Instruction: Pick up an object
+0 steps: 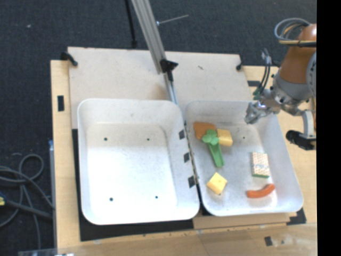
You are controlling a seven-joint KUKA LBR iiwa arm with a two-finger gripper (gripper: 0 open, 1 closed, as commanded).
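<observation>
Nearest things: we see the red-orange sausage-shaped piece (260, 192) and the yellow block (217, 183) lying low in the right bin (287, 167), close to its front edge.
Other objects in the right bin: a patterned small box (259, 164) lies just above the sausage-shaped piece; a green long-handled toy (213, 146) lies in the middle, touching a second yellow piece (225, 138) and an orange piece (203, 129) at its upper end.
Left bin: the left bin (90, 143) sits side by side with the right one on the surface (117, 73).
Task progress: we judge that the picking is not yet done. All the objects rest on the bin floor and nothing is lifted. What is left is to go down on one object, to close on it and to raise it.
Arm pose: the arm (296, 68) comes in from the right, with the orange band high and the wrist bent down toward the bin.
Gripper position: the gripper (254, 112) is over the upper right corner of the right bin, well apart from every object; the second yellow piece is the nearest to it.
Jaws: we cannot tell if they are spread or pressed together, they are too small and blurred. We see nothing between them.
</observation>
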